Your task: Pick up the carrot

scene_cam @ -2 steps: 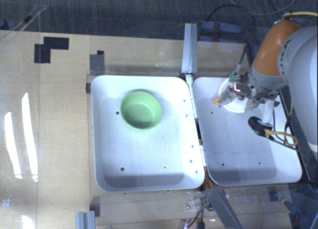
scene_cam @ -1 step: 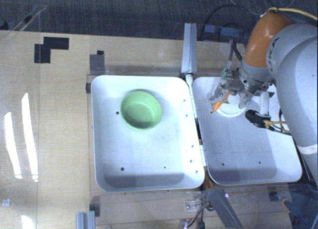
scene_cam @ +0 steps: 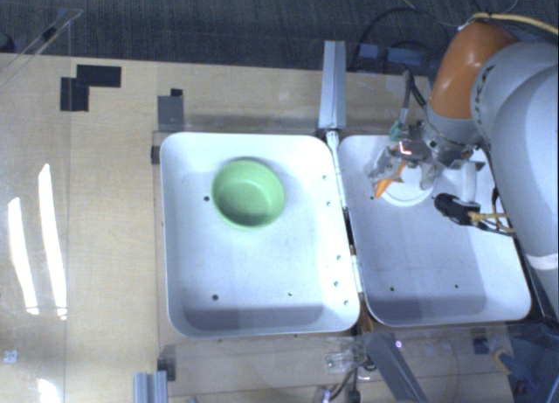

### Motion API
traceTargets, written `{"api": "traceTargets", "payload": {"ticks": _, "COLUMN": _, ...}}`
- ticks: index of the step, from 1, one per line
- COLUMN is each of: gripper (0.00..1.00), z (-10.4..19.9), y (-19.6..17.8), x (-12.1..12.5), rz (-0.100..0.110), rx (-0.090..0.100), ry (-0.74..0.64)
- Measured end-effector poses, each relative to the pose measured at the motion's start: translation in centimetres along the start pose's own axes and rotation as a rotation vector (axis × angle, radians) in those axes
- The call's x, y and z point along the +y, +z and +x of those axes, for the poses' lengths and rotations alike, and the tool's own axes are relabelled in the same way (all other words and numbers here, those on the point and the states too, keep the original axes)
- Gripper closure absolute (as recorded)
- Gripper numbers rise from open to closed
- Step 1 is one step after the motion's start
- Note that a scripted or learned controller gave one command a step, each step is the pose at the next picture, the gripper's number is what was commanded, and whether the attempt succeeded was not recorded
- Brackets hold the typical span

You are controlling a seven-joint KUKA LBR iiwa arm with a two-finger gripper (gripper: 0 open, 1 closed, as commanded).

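Camera view: the gripper [scene_cam: 399, 165] hangs low over the far end of the right bin [scene_cam: 454, 292], fingers clamped on the carrot [scene_cam: 388, 179], which tilts just above a white plate [scene_cam: 409, 193]. A green bowl [scene_cam: 249, 192] sits in the left bin [scene_cam: 253, 296].

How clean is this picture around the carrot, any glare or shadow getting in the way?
Camera view: bright reflections streak the clear panel at left, far from the work. The carrot is small and soft-edged beside the gripper in the right bin. A soft shadow darkens both bins' near edges; the green bowl is evenly lit.
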State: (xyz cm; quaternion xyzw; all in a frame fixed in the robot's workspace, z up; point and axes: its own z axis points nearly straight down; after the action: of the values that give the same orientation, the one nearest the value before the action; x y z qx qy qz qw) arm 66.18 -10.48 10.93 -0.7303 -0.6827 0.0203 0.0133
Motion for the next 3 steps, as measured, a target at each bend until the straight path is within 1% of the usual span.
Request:
{"api": "traceTargets", "payload": {"ticks": 1, "gripper": 0.00, "z": -0.2, "y": 0.0, "x": 0.0, "rz": -0.002, "rx": -0.006, "ry": -0.187}}
{"api": "traceTargets", "payload": {"ticks": 2, "gripper": 0.00, "z": -0.6, "y": 0.0, "x": -1.7, "rz": -0.061, "rx": -0.007, "ry": -0.311}}
{"api": "traceTargets", "payload": {"ticks": 3, "gripper": 0.00, "z": -0.7, "y": 0.2, "x": -0.9, "rz": -0.030, "rx": -0.012, "ry": -0.631}}
